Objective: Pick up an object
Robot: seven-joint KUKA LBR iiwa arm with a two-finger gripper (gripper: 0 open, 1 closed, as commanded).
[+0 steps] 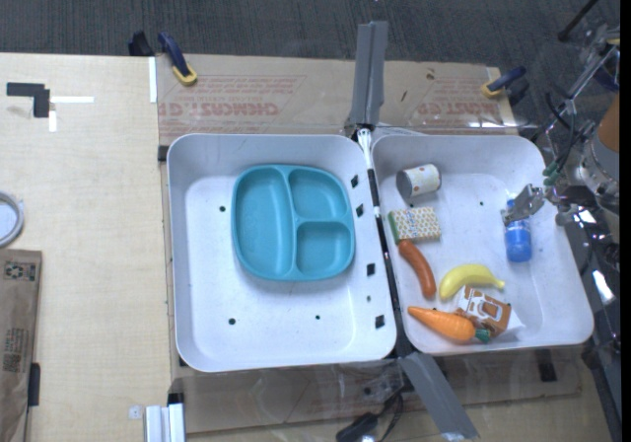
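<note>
- Camera view gives me both white bins on the tabletop [79, 184], seen from above at a slant.
- Left bin [197, 322]: I see a teal divided plate [293, 223] lying flat near its middle.
- Right bin [562, 327]: a pale cup [418, 181] lies on its side at the back left, with a speckled sponge [415, 224] just in front of it.
- I see a sausage [418, 267], a banana [469, 278], a carrot [443, 325] and a small printed packet [487, 312] clustered toward the front.
- A blue bottle [519, 241] sits by the right wall.
- My jaws [525, 204] hang just above the bottle's top; I cannot tell whether they are spread or closed.
</note>
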